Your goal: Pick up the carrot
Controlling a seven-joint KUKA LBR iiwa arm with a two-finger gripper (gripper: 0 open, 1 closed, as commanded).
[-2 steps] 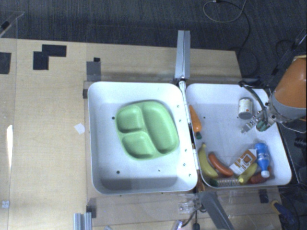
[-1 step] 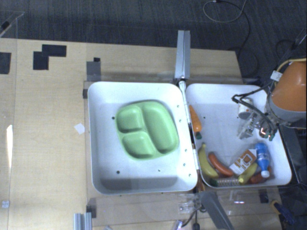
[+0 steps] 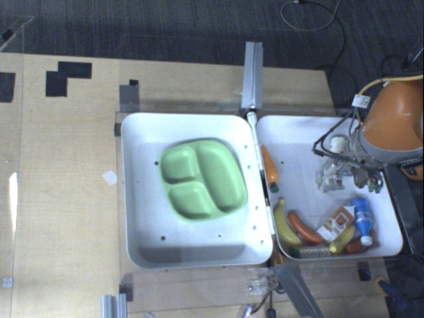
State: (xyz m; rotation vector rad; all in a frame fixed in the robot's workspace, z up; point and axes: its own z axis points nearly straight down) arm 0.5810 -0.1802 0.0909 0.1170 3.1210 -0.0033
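- Camera view looks down on two shallow white bins side by side; the gripper (image 3: 338, 177) hangs over the upper right part of the right bin (image 3: 301, 134), below the arm's (image 3: 395, 121) orange band.
- Whether the gripper is spread or pressed together cannot be told: it is pale, blurred against the white bin floor, and partly tangled in dark cables. Nothing can be seen pinched in it.
- The carrot (image 3: 269, 165) lies well to the left of the gripper, at about the same height in the view, against the right bin's left wall. It runs lengthwise along that wall, orange, apart from the gripper.
- Below and to the left of the gripper, a yellow banana (image 3: 285, 222) curves along the bin's lower left corner, with a red sausage-like piece (image 3: 304, 227) just beside it.
- Straight below the gripper sits a small orange and white carton (image 3: 338, 222), and to the lower right of the gripper a blue bottle (image 3: 362, 218) with a white cap.
- Another small yellow item (image 3: 341, 239) and a red one (image 3: 358, 246) lie near the bin's bottom edge, under the carton and bottle.
- Far to the left of the gripper, in the left bin (image 3: 142, 197), rests a green three-compartment tray (image 3: 202, 179).
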